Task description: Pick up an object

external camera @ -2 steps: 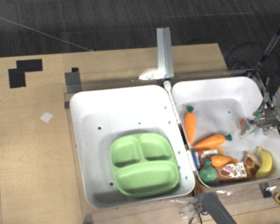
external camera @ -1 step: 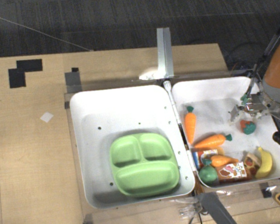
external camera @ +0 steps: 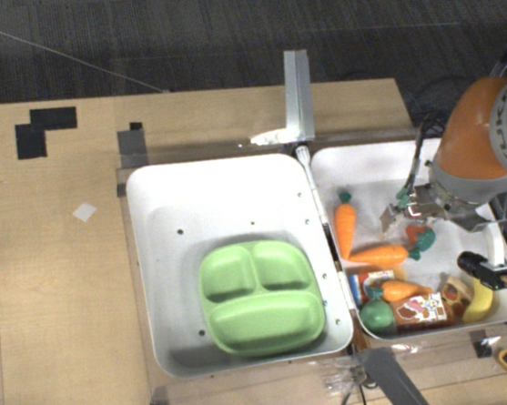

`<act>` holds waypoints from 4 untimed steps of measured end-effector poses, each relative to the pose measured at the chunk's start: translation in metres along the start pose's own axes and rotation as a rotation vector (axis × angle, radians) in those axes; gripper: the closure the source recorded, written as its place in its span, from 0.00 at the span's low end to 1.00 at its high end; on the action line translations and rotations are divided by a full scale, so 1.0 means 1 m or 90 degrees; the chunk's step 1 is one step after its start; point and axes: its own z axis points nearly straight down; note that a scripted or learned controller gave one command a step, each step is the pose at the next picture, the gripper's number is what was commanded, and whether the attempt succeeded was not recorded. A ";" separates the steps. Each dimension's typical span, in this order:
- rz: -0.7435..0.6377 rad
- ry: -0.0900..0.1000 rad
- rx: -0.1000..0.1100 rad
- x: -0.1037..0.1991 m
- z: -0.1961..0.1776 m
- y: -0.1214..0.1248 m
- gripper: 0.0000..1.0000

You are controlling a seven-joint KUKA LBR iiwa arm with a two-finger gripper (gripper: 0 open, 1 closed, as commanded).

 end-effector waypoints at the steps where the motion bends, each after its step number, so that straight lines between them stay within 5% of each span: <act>1: 0.107 0.001 0.008 -0.014 -0.024 0.004 0.00; 2: 0.059 -0.002 -0.002 0.031 -0.001 -0.025 0.00; 3: 0.056 0.002 -0.005 0.035 -0.013 -0.022 1.00; 4: 0.032 0.002 0.007 0.083 -0.094 0.002 1.00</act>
